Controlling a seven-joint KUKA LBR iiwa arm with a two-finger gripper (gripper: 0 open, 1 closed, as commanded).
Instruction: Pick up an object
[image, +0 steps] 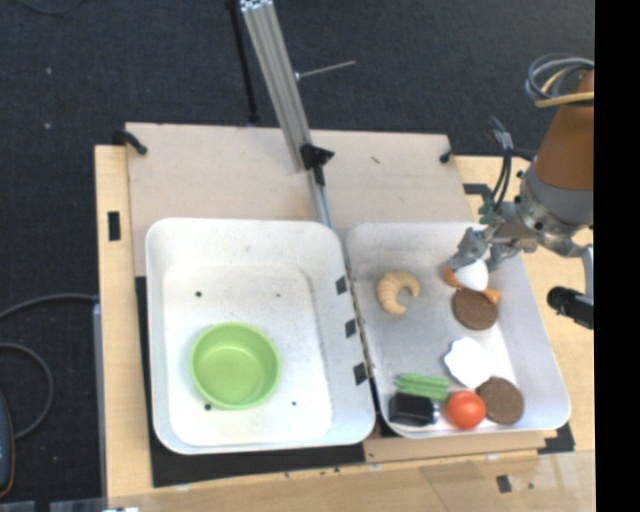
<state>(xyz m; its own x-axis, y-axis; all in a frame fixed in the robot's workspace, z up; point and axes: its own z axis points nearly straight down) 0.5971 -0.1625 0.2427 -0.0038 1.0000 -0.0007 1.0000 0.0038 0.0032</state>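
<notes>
The gripper (478, 255) is parked right over a white-and-orange object (472, 275) in the right bin (530, 345); whether the jaws are spread or pinching it can't be told. The arm (565, 160) is cut off at the frame edge. Dark carpet is seen around the bench (240, 175).

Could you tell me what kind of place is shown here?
Probably a robot test bench in a lab: two white bins on a board, toy food such as a croissant and tomato, and a robot arm reaching in.

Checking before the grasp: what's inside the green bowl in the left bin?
The green bowl looks empty; its bare green floor shows. What lies beneath it on the left bin is covered.
</notes>
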